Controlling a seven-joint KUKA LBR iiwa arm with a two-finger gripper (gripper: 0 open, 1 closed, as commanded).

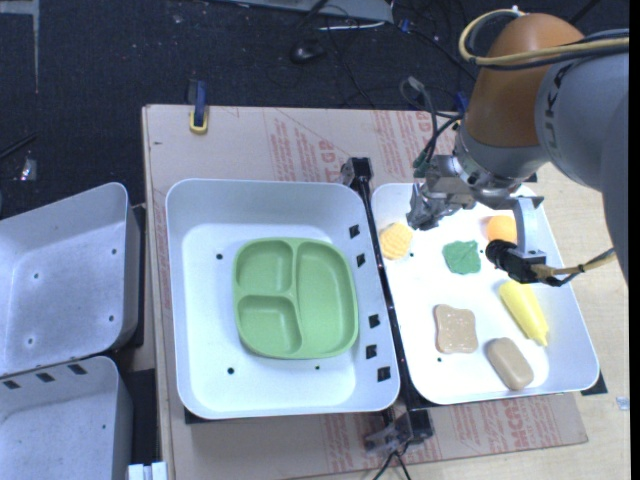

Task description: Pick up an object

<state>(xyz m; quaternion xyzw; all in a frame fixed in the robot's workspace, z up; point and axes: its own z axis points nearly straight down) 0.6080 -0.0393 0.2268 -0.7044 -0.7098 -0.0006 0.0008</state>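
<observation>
Several objects lie in right bin (575, 363); gripper (425, 211) hangs over its far-left corner, beside yellow-orange piece (396, 239). You're at approach step, nothing held. Gripper state: cannot tell. Next, you lower squarely onto that piece.

Glossy plastic bins (190, 268), matt green tray (296, 298)

Grey arm (595, 88), orange band, yellow cable

Pale green divided plate (296, 298) in a white bin (190, 268); green leaf (461, 257), yellow banana (525, 311), tan toast (456, 330).
</observation>
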